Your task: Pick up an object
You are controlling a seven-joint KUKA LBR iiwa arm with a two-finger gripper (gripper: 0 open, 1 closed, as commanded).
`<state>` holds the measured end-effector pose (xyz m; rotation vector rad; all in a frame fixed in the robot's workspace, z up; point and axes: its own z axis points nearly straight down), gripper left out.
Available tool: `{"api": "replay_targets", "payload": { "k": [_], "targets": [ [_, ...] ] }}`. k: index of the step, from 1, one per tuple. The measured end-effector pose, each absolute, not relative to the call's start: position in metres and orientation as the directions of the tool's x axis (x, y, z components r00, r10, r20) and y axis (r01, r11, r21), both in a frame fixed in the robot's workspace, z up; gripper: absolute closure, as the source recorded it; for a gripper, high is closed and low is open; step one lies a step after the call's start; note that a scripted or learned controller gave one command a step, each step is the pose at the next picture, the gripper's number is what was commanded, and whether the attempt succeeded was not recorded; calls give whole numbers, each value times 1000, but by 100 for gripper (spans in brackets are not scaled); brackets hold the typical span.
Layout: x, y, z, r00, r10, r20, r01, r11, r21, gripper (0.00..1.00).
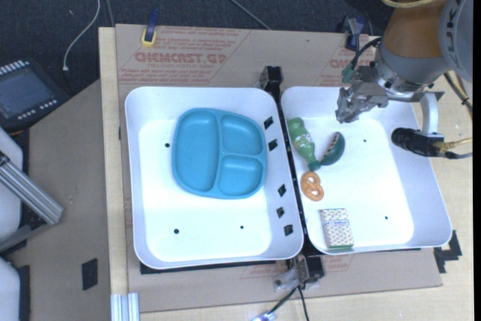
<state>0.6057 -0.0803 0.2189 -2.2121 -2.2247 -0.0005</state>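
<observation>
The camera view showed the right bin [421, 192] holding a green bottle [302, 140], a dark green curved piece [334, 149], an orange pretzel-shaped ring [312, 186] and a small patterned box [336, 227], all toward its left side. The gripper [348, 112] hung above the bin's far part, right of the bottle; whether it was spread or pinched, I could not tell. The left bin [150, 237] held a blue divided plate [219, 153].
</observation>
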Motion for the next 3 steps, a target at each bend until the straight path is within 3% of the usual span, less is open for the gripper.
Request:
{"api": "replay_targets", "payload": {
  "k": [2,3],
  "targets": [
    [617,27,233,-7,1000,3,1000,7,1,100],
    [606,81,221,-5,1000,2,1000,5,-4,100]
  ]
}}
